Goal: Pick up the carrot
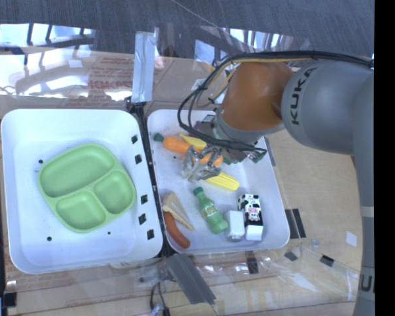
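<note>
Over the right bin (pixel 274 196), the arm (pixel 316 107) reaches in from the right, and its gripper (pixel 201 162) hangs low among the toy food at the bin's upper middle. Its metal fingers (pixel 192 166) look spread a little, with something orange showing between them, though I cannot tell whether they pinch it. The carrot (pixel 174 144) lies just left of the gripper, near the bin's upper left corner, green top pointing left. A corn cob (pixel 222 181) sits just below the gripper, then a green bottle (pixel 210 211), a milk carton (pixel 251 214) and a sausage (pixel 176 232). A green plate (pixel 85 186) rests in the left bin (pixel 26 143).
</note>
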You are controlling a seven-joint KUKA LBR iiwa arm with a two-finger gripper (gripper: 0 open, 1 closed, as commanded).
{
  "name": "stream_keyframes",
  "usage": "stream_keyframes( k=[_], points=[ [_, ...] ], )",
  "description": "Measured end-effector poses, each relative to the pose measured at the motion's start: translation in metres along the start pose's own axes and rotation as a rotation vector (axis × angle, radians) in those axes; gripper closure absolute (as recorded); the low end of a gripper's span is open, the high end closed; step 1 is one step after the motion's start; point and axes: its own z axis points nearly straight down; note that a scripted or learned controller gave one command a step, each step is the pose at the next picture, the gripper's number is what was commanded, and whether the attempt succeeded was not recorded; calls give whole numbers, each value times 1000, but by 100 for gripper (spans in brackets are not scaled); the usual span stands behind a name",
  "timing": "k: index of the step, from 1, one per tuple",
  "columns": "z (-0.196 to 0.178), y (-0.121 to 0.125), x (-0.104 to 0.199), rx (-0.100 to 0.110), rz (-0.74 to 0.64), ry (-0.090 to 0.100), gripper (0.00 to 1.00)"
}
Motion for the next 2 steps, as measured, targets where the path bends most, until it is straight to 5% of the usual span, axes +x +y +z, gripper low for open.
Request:
stream_keyframes(
  k=[1,2],
  points=[
    [-94,76,-148,5,112,-8,100],
    [-151,16,-88,7,55,-1,100]
  ],
)
